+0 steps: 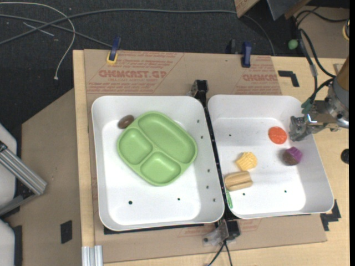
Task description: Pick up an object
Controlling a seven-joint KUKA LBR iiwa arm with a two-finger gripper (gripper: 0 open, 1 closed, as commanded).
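The right bin holds an orange round piece, a purple piece, a yellow ridged piece and a tan roll-shaped piece. My gripper hangs at the bin's right rim, just right of the orange piece and above the purple one. Nothing shows between its fingers. In the left bin a green divided plate lies flat, with a small brown piece beside its upper left edge.
The bins sit on a cardboard sheet held by two blue clamps at the back. Cables trail over the dark floor behind. A metal rail juts in at the left.
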